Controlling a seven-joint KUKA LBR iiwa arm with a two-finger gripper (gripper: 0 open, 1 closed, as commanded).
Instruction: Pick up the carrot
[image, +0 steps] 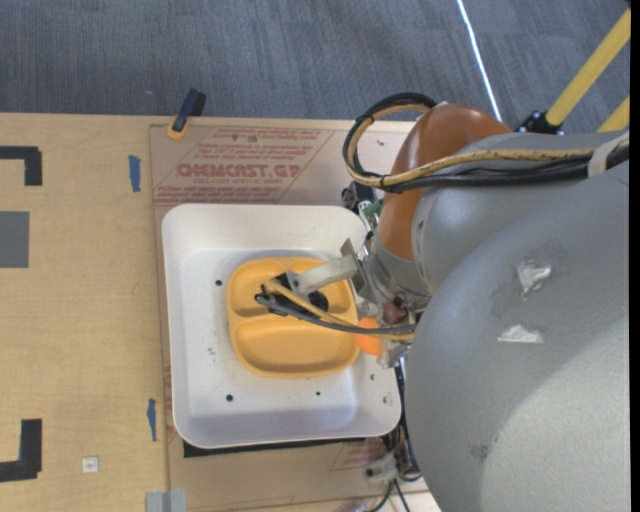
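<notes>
Nearest, my grey arm (520, 330) is bulking over the near right of the scene, smooth and matt, and it is hiding much of what I am working on. Just past it the white bin (190, 330) is lying shallow and glossy, with rounded corners and a raised rim. Inside it a yellow plate (290, 350) is sitting, hard smooth plastic parted into two compartments.

The carrot (368, 343) is showing as a small bright orange nub at the plate's right edge, close under my wrist. Whether it is resting on the plate or on the bin floor beside it, I am not managing to tell. My gripper (385, 325) is hanging right over that spot, and I am unable to make out whether it is spread or closed.

I am judging this to be the grasp step. Next I am needing a firm closure across the carrot's rounded, probably slippery body, then a straight lift.

Farther off, a lettered cardboard sheet (250, 165) is lying flat under the bin.
</notes>
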